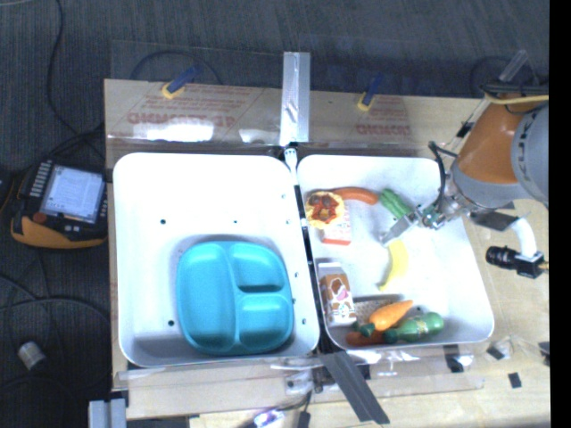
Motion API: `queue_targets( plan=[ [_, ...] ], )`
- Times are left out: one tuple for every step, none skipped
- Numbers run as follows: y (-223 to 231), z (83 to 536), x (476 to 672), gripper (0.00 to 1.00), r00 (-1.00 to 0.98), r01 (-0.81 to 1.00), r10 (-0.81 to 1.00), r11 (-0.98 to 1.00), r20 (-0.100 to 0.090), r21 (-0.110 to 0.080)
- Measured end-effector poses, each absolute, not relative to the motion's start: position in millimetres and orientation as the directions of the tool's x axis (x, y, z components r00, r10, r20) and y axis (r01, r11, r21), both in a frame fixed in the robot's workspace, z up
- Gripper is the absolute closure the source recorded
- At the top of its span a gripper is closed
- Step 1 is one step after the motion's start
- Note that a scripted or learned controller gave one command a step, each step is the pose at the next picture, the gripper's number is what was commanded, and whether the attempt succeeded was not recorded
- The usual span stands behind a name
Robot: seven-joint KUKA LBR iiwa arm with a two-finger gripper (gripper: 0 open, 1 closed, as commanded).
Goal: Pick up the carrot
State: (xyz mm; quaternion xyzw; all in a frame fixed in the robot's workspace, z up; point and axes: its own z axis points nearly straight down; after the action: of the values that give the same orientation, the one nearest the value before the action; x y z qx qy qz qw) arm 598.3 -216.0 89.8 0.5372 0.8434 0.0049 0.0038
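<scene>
Two bins side by side; blue tray in the left one, food items in the right one; arm reaches in from the right, gripper low over the right bin's upper middle, just above the banana and beside a green item; fingers look slightly parted with nothing between them, though they are small and hard to read. Carrot lies at the near edge of the right bin, touching the green bottle-like item and near a small packet; well apart from the gripper. Task judged barely begun: no contact, no grasp; approach, descent, closing and lift all remain. Carrot's long axis runs left to right with a slight tilt, right end higher in the view; thick end appears left, taper toward upper right, not certain at this size.
</scene>
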Motion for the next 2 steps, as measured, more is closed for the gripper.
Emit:
queue_targets(
  plan=[
    [-187, 134, 514.4, 0.00, -0.557, 0.831, 0.831, 0.557, 0.000, -0.001],
    [-148, 110, 485.8, 0.00, -0.684, 0.729, 0.729, 0.684, -0.006, 0.003]
  ],
)
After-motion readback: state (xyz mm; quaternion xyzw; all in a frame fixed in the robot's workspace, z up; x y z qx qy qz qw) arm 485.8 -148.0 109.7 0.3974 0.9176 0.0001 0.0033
